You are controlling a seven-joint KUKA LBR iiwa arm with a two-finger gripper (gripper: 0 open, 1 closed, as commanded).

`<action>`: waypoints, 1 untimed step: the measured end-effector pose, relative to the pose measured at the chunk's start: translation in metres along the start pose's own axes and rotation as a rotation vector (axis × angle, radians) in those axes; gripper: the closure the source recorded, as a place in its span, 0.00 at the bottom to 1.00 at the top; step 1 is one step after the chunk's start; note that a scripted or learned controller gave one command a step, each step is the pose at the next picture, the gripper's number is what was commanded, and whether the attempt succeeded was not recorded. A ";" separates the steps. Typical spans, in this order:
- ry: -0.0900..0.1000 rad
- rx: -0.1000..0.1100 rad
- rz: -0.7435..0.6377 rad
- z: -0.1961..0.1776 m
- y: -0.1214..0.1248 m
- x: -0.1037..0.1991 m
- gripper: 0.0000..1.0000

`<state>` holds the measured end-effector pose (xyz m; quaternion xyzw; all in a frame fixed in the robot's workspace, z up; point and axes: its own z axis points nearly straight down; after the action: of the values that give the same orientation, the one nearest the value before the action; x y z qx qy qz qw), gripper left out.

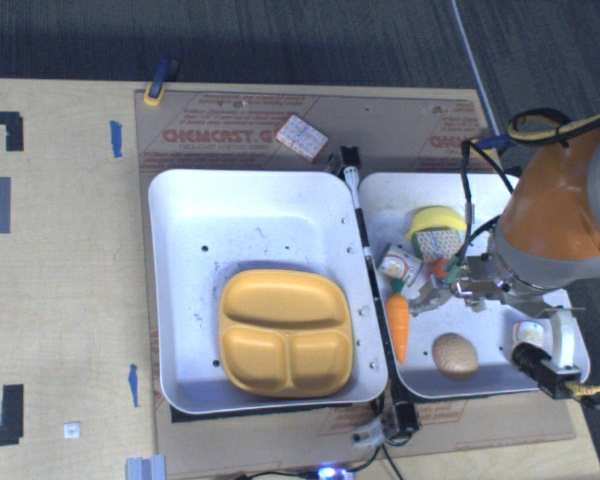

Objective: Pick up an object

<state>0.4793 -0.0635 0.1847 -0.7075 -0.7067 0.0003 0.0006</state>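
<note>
The right bin (485,190) holds several small items. An orange carrot (397,328) lies along its left wall, and a brown potato-shaped lump (455,354) sits near the front. At the back is a yellow round object (436,226) with a patterned underside, with a small white packet (395,265) to its left. My gripper (436,288) hangs low over the middle of this bin. It is just right of the carrot's top and in front of the yellow object, beside a small red and green piece (439,266). I see nothing held.
A yellow divided tray (285,330) lies in the front of the left bin (170,258). A small printed card (301,136) rests on the board behind the bins. The arm's orange band (550,208) and cables cover the right bin's right side.
</note>
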 end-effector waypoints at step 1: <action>-0.002 -0.007 0.000 0.098 0.002 -0.048 0.00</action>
<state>0.4807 -0.1112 0.0862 -0.7075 -0.7067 -0.0013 -0.0026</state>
